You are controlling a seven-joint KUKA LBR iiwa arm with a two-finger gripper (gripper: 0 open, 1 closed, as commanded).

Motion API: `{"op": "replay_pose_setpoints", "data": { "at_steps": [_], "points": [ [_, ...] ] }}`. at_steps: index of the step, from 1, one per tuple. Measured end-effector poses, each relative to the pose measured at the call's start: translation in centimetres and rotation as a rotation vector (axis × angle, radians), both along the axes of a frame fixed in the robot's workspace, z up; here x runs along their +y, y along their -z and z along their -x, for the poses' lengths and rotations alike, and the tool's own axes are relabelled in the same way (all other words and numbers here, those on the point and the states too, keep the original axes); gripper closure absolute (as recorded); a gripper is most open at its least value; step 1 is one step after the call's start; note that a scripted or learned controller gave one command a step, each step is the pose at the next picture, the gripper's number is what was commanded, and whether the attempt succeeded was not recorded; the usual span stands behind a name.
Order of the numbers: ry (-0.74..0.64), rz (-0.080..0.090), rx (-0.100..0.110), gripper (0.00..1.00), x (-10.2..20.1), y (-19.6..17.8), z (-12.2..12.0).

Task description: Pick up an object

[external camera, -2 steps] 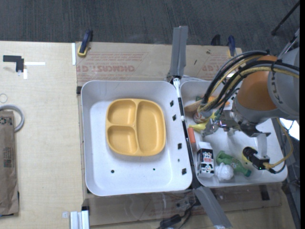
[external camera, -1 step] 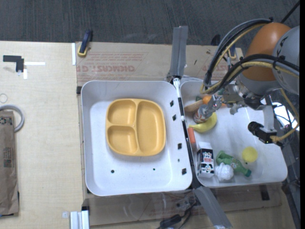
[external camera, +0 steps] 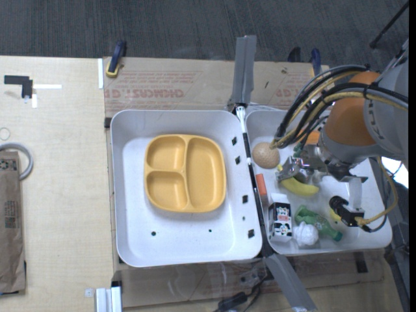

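The worktop [external camera: 58, 174] carries two shallow white bins side by side. The left bin [external camera: 130, 239] holds a yellow plate [external camera: 185, 173] with three compartments, lying flat near the bin's centre. A grey divider [external camera: 245, 70] runs up from between the bins towards the far edge, over a sheet of cardboard [external camera: 175, 86].

The right bin [external camera: 377, 239] contains the loose objects. A tan ball [external camera: 265, 155] lies near its left wall at the far end. A banana [external camera: 300, 187] lies just beside the ball (towards the bin's centre). An orange stick [external camera: 261, 185] lies along the left wall. A small black-and-white box [external camera: 281, 218] sits at the near left. A white crumpled item [external camera: 307, 234] and a green item [external camera: 318, 216] lie touching each other beside the box.

The arm [external camera: 351, 125] reaches in from the right, its orange band over the right bin's far half. The pincer [external camera: 294, 168] is low over the bin, between the ball and the banana and just above the banana. Cables and the wrist body crowd the fingertips, so whether they are apart or together cannot be told. No object is seen between them.

At the worktop's left edge lie a brown paper bag [external camera: 11, 226] and a grey ring [external camera: 21, 158]. A blue-and-yellow clamp [external camera: 116, 58] sits at the cardboard's far left corner.
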State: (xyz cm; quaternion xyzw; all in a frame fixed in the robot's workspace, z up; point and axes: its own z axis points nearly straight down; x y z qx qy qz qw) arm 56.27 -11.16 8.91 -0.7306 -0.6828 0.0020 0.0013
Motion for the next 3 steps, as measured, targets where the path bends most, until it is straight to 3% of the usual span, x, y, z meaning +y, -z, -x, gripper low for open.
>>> {"op": "replay_pose_setpoints", "data": {
  "at_steps": [1,2,3],
  "points": [
    [-0.231,0.0,-0.002,0.0,-2.1,-6.7,-2.0],
    [-0.207,-0.002,0.0,0.0,0.1,0.0,3.1],
    [-0.202,-0.002,0.004,1.0,-0.1,-0.7,3.2]
  ]
}}
